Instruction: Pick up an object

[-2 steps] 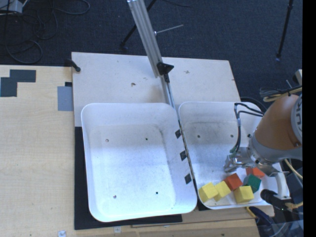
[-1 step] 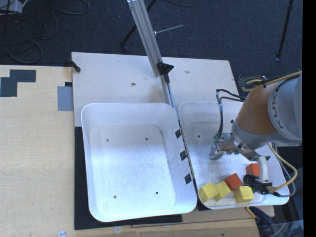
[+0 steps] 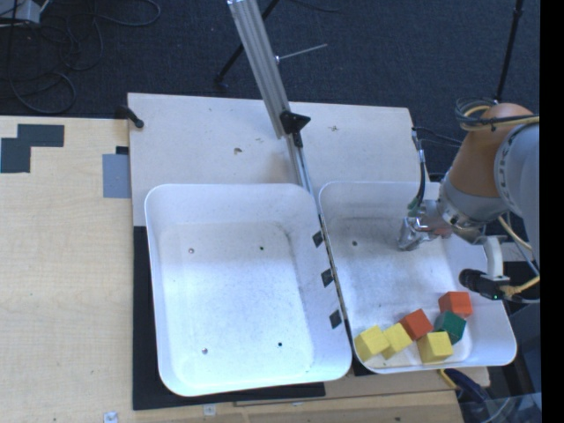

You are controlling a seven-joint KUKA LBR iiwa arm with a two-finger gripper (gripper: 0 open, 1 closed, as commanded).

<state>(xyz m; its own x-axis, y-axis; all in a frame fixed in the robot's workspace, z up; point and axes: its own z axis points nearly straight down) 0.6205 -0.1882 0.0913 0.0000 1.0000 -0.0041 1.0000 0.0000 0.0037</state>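
Blocks are all jammed in the right bin's (image 3: 493,352) near corner: yellow blocks (image 3: 374,340), orange blocks (image 3: 417,323), a green block (image 3: 453,326). Packed like that, a grab could easily slip off. Gripper (image 3: 411,234) sits farther back, well apart, holding nothing; can't tell the fingers' state.

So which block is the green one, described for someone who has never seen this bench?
Start at the right bin, the one the arm reaches into. Its blocks sit clustered in the near corner. The green block lies just below the orange block at the cluster's right end, the only green piece among yellow and orange ones.
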